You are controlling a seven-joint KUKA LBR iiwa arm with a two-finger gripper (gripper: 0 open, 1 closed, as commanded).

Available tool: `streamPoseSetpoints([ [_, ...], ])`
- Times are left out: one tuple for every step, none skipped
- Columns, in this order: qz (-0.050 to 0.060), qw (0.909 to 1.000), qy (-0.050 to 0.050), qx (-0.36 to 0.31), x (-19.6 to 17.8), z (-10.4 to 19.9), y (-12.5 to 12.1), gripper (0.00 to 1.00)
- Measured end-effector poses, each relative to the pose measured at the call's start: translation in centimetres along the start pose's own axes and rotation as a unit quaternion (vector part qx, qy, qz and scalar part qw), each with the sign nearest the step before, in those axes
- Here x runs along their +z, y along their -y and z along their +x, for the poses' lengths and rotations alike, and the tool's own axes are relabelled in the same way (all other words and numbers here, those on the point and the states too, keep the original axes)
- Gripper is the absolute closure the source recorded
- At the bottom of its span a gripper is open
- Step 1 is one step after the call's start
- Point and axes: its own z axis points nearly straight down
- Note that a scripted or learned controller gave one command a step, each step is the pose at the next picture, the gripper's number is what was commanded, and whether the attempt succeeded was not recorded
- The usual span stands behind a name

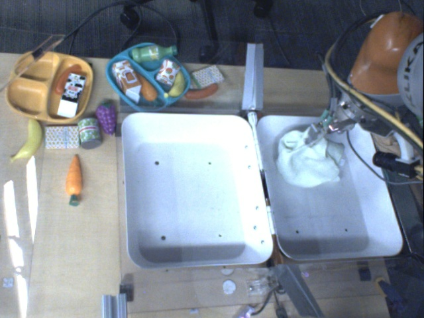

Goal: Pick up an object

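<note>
A crumpled white cloth lies in the upper half of the right bin. My gripper reaches in from the right and sits at the cloth's upper right edge, touching it or just above it. A fold of the cloth rises toward the gripper tip. The grey arm with its orange band stands over the bin's far right corner, trailing cables.
The left bin sits beside the right one, with a metal divider behind their shared wall. On the bench to the left are a blue tray of toy food, a yellow tray, a banana, a carrot, grapes and a can.
</note>
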Motion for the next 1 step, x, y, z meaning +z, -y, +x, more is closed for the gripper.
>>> streamPoseSetpoints([
  [-0.001,1.0,0.0,-0.007,-0.14,2.69,-5.13,1.0],
])
